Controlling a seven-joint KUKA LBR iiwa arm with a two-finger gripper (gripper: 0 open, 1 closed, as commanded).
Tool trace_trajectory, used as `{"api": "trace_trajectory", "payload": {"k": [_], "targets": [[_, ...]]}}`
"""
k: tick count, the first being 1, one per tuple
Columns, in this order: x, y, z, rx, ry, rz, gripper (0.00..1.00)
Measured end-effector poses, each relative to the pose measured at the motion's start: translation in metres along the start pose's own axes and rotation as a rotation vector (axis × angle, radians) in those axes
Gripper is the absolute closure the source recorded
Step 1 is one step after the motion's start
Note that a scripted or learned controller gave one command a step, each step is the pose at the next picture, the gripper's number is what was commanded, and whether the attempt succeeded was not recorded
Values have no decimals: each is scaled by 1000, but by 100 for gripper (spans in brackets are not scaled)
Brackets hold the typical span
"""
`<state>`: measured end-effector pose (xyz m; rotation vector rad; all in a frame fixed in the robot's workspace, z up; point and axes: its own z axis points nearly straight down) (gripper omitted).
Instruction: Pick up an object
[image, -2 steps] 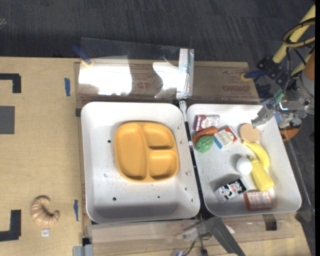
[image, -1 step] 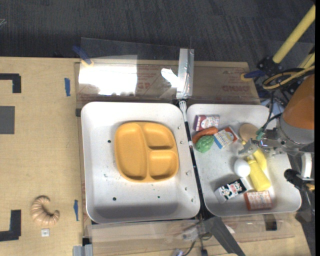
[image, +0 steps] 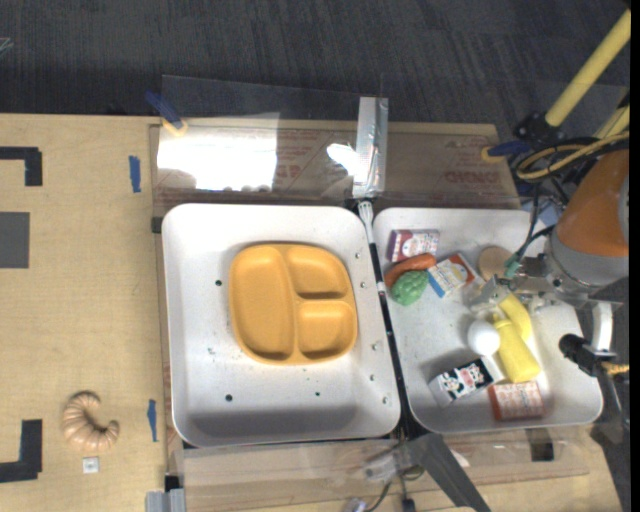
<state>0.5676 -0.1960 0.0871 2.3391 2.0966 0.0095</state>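
The right bin (image: 440, 345) holds several small items. At its back left are a purple box (image: 413, 243), a red sausage (image: 410, 267) and a green toy (image: 408, 289). A small orange and blue carton (image: 452, 274) and a tan round piece (image: 493, 262) lie further right. A yellow bottle (image: 517, 345) lies lengthwise in the middle, with a white egg (image: 485, 340) touching its left side. My gripper (image: 500, 290) is low in the bin, at the bottle's far end and just right of the small carton. Nothing is visibly held.
A black and white carton (image: 462, 381) and a red box (image: 516, 401) lie near the right bin's front wall. The left bin (image: 190, 300) holds an orange divided plate (image: 293, 301). A tan croissant toy (image: 90, 420) lies on the bench at the front left. Cables hang behind the arm.
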Motion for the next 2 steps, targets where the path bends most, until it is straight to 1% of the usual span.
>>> {"api": "trace_trajectory", "payload": {"k": [1,2], "targets": [[-1,2,-12,-6,-3,0,100],[38,-41,-120,-2,-4,-27,100]]}}
